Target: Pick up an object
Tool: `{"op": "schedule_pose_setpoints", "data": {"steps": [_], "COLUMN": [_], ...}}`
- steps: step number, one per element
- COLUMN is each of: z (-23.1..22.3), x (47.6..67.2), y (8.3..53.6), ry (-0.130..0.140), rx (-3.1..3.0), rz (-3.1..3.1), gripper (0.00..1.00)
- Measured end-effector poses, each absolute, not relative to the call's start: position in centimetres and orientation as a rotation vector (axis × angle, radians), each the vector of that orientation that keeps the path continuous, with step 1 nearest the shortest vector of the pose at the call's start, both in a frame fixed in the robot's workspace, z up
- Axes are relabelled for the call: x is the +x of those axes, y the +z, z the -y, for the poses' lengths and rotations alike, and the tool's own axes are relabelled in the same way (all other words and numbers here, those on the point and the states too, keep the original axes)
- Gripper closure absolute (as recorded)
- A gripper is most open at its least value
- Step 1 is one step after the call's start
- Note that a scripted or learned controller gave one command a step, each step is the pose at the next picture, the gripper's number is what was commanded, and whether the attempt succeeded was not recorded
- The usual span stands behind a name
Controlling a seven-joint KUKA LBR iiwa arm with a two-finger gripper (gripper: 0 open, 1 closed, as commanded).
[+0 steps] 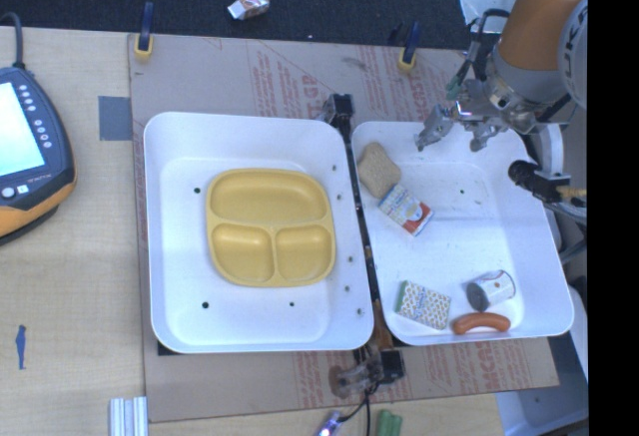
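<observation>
Sausage (481, 324): lying against right bin (519, 224) near rim, beside can (490, 288).
Room: bin's middle staying bare.
Gripper (457, 132): hovering over far rim, fingers spread, gripping nothing.
Carton (405, 210): resting beside sponge (377, 169).

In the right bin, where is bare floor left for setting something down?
The right bin is barest in its middle and right, between the carton and the can. The gripper hangs open over the far edge. Crowded spots: sponge and carton at the left; patterned packet, can and sausage along the near edge.
</observation>
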State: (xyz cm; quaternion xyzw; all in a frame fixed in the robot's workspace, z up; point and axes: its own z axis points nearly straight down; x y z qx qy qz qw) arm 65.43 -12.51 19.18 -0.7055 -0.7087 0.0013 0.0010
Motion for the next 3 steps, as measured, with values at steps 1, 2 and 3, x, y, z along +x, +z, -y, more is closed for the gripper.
{"op": "schedule_pose_setpoints", "data": {"steps": [1,2,3], "z": [12.0,10.1,10.2], "x": [61.3,59.2,58.0], "y": [10.4,9.6,9.6], "ry": [0.006,-0.004,-0.008], "rx": [-2.215,-2.224,-2.222], "rz": [2.227,2.233,2.234], "gripper": [0.0,0.0,0.0]}}
